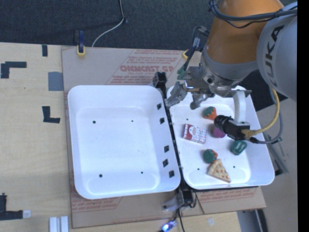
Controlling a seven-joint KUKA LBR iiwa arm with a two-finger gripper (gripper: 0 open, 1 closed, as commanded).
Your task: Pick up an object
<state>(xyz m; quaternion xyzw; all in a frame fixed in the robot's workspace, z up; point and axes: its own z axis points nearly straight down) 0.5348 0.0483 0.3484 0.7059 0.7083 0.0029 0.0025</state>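
Two shallow white bins sit side by side on a brown cardboard sheet (140,64): the left bin (82,103) fills the middle of the frame, and the right bin (258,178) lies in the lower right, its inner wall touching the left bin's along a line of black clips (166,149). The grey arm with its orange band (241,18) comes in from the upper right, and the gripper (187,96) hangs over the upper left corner of the right bin, near the divider between the bins – its two fingers (175,95) are spread apart with nothing between them. The objects all lie in the right bin: a small red and white carton (194,133) near the bin's middle left, a red and green berry-like piece (209,112) above and to the right of it, a purple piece (218,132) partly hidden behind a black fitting on the arm, a dark green piece (238,147) toward the right wall, another small green piece (209,155) below the carton, and a pizza-slice-shaped wedge (218,171) just beneath that one, near the lower edge. The carton lies below the gripper and apart from it – none of the objects touches the fingers. A white cable (108,33) runs across the dark floor in the upper left of the frame.
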